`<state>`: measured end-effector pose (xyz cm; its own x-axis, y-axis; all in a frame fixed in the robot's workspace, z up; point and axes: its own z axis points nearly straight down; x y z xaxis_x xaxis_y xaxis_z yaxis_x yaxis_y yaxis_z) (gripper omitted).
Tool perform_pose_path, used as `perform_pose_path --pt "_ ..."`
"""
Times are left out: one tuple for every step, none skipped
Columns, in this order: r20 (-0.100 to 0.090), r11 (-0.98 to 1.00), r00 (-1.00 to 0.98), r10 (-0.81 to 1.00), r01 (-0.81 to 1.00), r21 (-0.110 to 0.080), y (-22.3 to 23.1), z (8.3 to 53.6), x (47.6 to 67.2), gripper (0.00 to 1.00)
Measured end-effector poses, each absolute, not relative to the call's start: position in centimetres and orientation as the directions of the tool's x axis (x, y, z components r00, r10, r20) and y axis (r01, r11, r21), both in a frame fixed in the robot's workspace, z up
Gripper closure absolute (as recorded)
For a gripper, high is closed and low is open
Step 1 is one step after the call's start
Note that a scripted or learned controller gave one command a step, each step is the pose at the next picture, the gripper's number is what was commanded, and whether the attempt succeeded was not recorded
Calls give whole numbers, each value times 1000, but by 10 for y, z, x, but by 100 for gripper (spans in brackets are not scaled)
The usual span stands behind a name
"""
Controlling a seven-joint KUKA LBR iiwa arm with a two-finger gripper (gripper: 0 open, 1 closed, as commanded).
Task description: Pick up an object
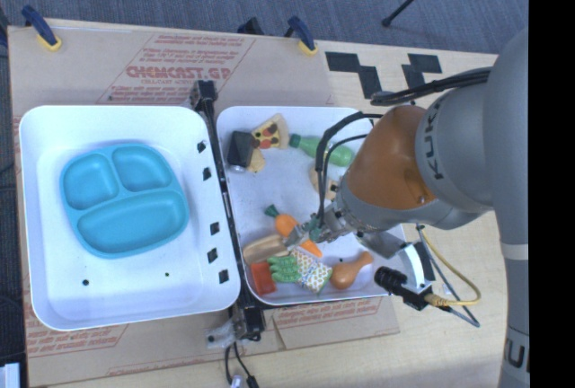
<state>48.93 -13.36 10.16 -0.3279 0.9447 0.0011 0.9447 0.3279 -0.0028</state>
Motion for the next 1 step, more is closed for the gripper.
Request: perform_pose_path --pt "-1 620 -620 785 785 0 -94 229 542 100"
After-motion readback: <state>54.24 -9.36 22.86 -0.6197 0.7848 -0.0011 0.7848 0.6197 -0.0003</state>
